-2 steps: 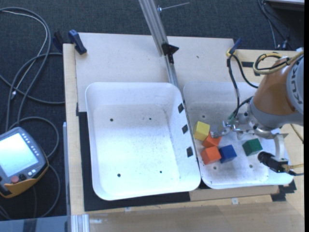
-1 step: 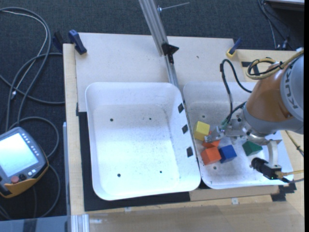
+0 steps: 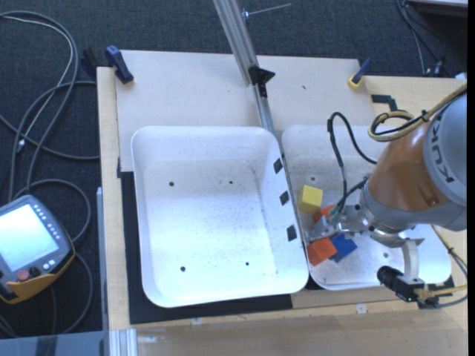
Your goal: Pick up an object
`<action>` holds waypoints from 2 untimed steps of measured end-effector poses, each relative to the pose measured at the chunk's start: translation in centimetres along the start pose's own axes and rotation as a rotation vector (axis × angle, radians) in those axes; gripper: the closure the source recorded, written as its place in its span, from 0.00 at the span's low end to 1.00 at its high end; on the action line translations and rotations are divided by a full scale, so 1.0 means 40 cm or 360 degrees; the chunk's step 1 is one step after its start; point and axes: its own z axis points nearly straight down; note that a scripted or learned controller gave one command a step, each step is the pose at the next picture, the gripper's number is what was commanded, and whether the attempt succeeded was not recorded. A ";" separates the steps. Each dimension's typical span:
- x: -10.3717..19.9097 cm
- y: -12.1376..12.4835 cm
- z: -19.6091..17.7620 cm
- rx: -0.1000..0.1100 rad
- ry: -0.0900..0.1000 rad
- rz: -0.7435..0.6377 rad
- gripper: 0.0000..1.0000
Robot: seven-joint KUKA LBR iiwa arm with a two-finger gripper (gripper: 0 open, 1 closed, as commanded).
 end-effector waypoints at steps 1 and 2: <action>0.005 0.103 0.005 0.0004 0.0003 -0.0005 0.00; 0.005 0.100 -0.020 0.0007 0.0005 -0.0003 1.00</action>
